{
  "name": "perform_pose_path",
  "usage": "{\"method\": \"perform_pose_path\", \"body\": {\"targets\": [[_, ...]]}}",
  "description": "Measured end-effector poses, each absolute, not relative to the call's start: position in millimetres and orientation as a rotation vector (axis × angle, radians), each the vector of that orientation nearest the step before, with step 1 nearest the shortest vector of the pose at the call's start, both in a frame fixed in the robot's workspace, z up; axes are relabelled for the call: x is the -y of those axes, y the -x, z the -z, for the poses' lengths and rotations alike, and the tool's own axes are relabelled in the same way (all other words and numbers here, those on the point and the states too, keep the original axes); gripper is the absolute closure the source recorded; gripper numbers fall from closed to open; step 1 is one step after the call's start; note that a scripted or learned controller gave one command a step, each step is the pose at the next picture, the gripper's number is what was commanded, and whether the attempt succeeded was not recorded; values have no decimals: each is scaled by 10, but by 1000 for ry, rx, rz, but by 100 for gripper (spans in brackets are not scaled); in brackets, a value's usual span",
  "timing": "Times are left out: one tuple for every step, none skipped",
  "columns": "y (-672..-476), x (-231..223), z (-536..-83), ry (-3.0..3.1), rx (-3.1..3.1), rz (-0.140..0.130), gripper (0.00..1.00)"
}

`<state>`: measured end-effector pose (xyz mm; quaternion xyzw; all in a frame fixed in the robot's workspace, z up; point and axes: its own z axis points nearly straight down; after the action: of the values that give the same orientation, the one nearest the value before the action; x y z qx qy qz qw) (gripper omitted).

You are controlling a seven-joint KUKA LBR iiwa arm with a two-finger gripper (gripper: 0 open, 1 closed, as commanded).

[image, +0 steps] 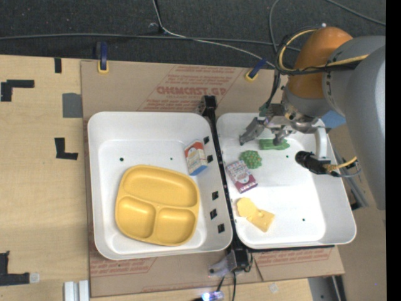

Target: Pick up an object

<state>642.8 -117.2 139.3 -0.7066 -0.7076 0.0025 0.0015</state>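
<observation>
My gripper (264, 136) hangs over the far part of the right bin (326, 231), its two fingers spread open. Nothing sits between them. A flat green piece (274, 145) lies on the bin floor just below the right finger. A small green bushy object (251, 158) rests close to the left fingertip, slightly nearer the camera. Further forward lie a purple and pink packet (241, 175) and a yellow cheese wedge (255, 215).
The left bin (103, 137) holds a yellow divided tray (156, 204) and a small red, white and blue carton (196, 158) near the shared wall. The grey arm with its orange band (316, 58) comes in from the upper right.
</observation>
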Motion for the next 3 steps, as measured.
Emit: {"method": "perform_pose_path", "body": {"targets": [[-6415, 1164, -853, 2217, 2222, -7, 0], [-6426, 1155, -984, 2217, 2224, -4, 100], [-6377, 1130, -1428, 2221, 2224, 3, 100]]}}
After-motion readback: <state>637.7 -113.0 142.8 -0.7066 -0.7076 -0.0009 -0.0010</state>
